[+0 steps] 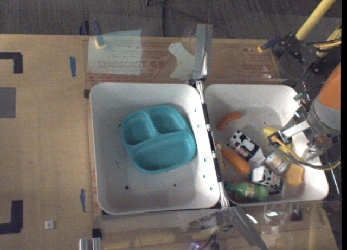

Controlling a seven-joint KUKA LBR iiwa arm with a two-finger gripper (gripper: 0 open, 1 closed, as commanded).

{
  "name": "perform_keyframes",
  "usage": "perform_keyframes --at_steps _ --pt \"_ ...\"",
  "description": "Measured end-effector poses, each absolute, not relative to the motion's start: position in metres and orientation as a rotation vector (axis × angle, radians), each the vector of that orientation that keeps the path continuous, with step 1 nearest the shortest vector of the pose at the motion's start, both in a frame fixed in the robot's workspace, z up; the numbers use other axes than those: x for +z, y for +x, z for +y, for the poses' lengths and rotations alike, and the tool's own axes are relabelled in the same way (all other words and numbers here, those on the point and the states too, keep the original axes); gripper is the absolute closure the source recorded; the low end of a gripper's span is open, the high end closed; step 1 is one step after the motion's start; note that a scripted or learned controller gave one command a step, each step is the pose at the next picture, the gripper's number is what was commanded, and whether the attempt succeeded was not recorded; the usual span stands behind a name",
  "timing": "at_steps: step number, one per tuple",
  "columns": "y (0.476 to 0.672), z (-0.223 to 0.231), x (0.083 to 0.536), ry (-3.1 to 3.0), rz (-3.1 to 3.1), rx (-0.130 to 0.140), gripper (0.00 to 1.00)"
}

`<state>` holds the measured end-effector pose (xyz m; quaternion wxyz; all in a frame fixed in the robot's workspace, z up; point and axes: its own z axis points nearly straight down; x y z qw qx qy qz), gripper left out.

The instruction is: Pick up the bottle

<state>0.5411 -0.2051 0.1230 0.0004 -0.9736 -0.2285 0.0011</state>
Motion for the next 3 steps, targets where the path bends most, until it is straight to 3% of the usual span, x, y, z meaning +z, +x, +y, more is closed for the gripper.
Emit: perform_keyframes --at_steps 1,2,3 --pt "0.51 -0.158 0.089 -3.115 -0.439 -0.008 0.0" --pt "0.519 -0.131 0.089 -3.131 -0.337 -0.012 0.0" --pt "0.519 -0.131 0.099 -3.128 -0.338 -0.007 1.0"
